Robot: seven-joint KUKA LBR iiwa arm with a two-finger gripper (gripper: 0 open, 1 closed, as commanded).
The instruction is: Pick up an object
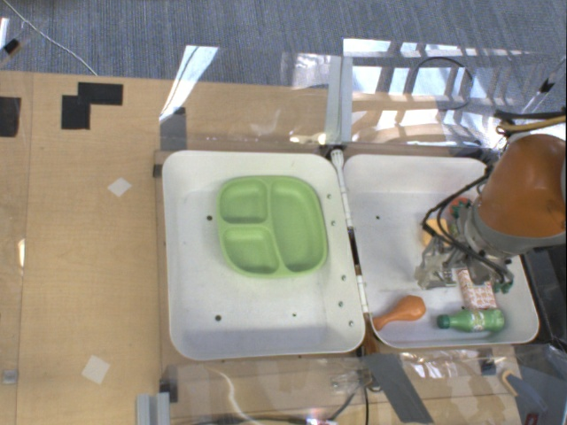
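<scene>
With the end effector point(440, 271) low in the right bin point(390, 237), its grip state unreadable, it should centre over the green bottle point(470, 321) just below it before closing.

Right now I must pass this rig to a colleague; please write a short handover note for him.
Tool: low in the right bin, near its front right part; whether it is open or shut cannot be told.
Things: green bottle lying on its side by the front wall, orange pear-shaped toy to its left, a labelled packet just above the bottle, partly under the arm. Green divided plate lies in the left bin.
Done: no object seen lifted.
Left: grasp one object and raise it.
</scene>
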